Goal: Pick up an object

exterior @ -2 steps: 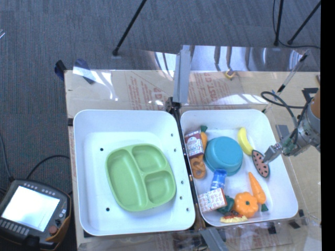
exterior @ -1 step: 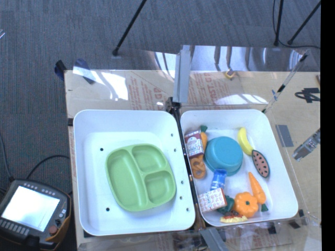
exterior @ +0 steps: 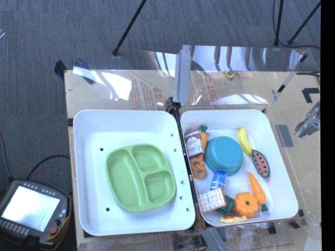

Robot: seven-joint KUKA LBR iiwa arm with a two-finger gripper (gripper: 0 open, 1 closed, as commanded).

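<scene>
The right bin (exterior: 272, 135) holds several toy foods: a blue bowl (exterior: 224, 154) upside down in the middle, a yellow banana (exterior: 244, 141), a watermelon slice (exterior: 260, 163), an orange carrot (exterior: 256, 186), an orange pumpkin (exterior: 246, 204), a pretzel (exterior: 198, 166), a blue bottle (exterior: 218, 180) and two small snack packets (exterior: 193, 144) (exterior: 212, 200). The gripper (exterior: 309, 123) shows at the right edge, outside the right bin and apart from every object. Its tip is blurred and partly cut off.
The left bin (exterior: 89, 129) holds a green divided plate (exterior: 140, 176). A metal post (exterior: 182, 76) stands behind the gap between the bins. A tablet (exterior: 32, 209) lies on the floor at the lower left. Tripod legs cross the floor behind the bench.
</scene>
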